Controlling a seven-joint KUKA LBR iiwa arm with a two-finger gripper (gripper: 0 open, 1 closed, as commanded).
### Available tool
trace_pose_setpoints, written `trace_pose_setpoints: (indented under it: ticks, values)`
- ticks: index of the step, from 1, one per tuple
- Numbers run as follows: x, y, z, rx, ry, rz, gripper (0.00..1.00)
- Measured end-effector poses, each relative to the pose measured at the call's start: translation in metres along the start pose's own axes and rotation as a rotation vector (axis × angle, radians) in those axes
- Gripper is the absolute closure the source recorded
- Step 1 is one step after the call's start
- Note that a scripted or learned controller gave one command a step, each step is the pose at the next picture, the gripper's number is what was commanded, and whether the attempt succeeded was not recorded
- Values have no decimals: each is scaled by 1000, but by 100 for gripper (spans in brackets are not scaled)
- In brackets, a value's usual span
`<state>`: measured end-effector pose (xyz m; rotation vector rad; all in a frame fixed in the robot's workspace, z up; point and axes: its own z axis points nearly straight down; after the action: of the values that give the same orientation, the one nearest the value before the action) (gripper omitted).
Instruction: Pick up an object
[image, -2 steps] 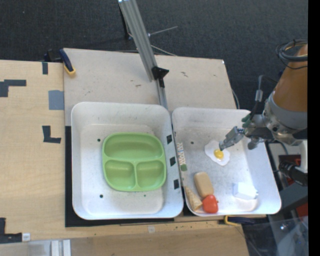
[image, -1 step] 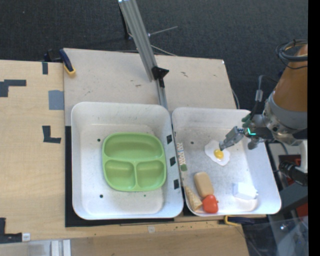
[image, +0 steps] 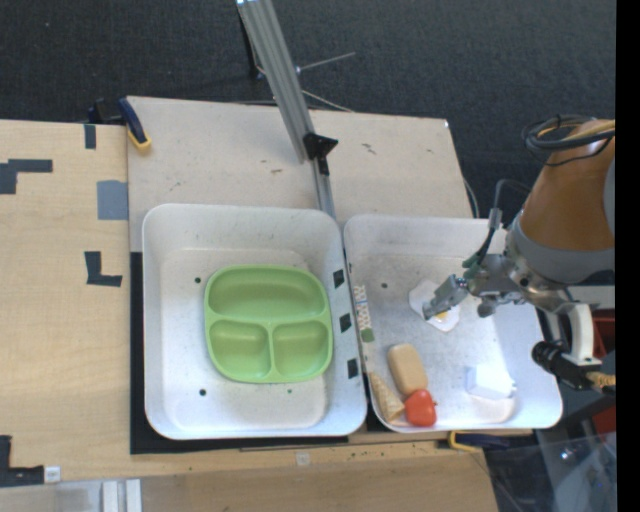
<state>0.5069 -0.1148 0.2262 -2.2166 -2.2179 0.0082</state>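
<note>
right now the gripper (image: 443, 301) hangs low over the right bin (image: 400, 235), its tip directly above a small white object (image: 436, 305) that lies on the bin floor near the middle. whether the jaws are parted or closed cannot be told from this slanted view, and nothing is plainly seen between them, so no hold can be claimed. the white object sits just under and slightly to the left of the tip, so the likely move is a short drop straight down rather than a sideways reach. nearer the front edge lie a tan block (image: 406, 367), its long axis running roughly front to back, and a red piece (image: 421, 408) touching its near end. the green tray (image: 268, 323) rests in the left bin (image: 170, 300), well apart.
</note>
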Motion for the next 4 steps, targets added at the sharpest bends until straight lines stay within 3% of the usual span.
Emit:
trace_pose_setpoints:
  ticks: [1,2,3,4]
  values:
    - [-10,-3,52,0,0,1,0]
    - [1,-7,106,0,1,-1,0]
    - [1,-6,93,-3,1,-2,100]
    - [9,-8,34,-12,-1,-2,100]
